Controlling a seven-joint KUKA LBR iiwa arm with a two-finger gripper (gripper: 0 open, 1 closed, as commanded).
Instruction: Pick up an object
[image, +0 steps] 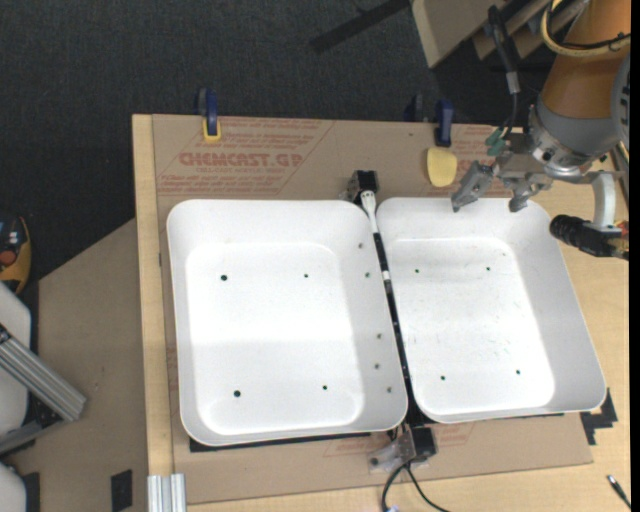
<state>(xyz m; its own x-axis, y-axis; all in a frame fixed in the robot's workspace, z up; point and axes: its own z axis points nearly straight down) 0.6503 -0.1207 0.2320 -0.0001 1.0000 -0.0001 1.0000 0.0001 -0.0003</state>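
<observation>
Figure. 1 grey arm with an orange band reaches in from the right and hangs over the far edge of the right bin (560, 300); its jaws (494, 194) stand apart, with nothing between the 2 fingers. The left bin (190, 300) sits alongside, the 2 bins touching along a dark seam. The only loose object in sight is a small pale-yellow piece (441, 166), lying on the brown board (270, 160) just beyond the right bin's far rim, near a blue clamp (444, 124) and just left of the jaws.

Risks, as judged from here: the yellow piece lies outside both bins, so a straight descent from the present position would likely close on bare bin floor or strike the rim. A reach toward the piece must cross that raised rim; a low approach could catch a finger on it or shift the bin. The clamp stands close behind the piece, leaving little room for the far finger. The piece looks small and rounded, so an off-centre closure may push it away along the counter instead of gripping it.
</observation>
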